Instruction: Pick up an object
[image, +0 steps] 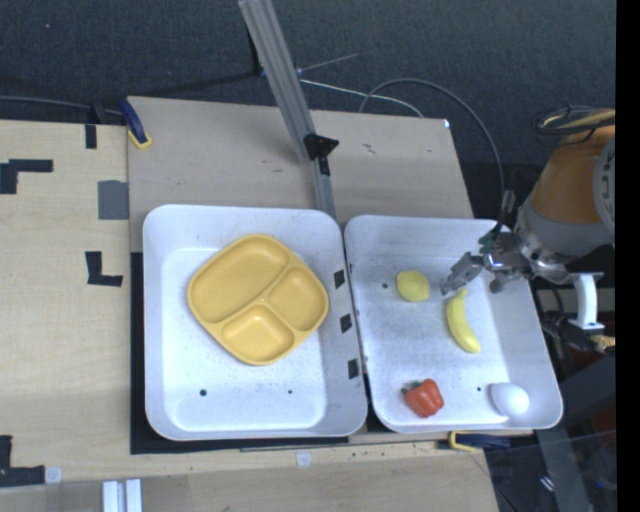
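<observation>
The gripper (478, 270) hangs over the right bin (520, 330), its fingers (460, 276) spread apart and grasping nothing, tips just above the banana (461, 323). The lemon (413, 286) sits at the gripper's nine o'clock. A red pepper (424, 397) and a white egg (510, 399) lie along the bin's six o'clock edge. The arm is cut off at three o'clock. The yellow divided plate (258, 298) occupies the left bin (165, 400) on the counter (60, 300).

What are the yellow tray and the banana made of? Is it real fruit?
The yellow tray looks like smooth moulded plastic: even colour, rounded compartments, soft sheen. The banana seems a plastic toy, uniformly yellow and unblemished, though the view cannot rule out real fruit.
</observation>
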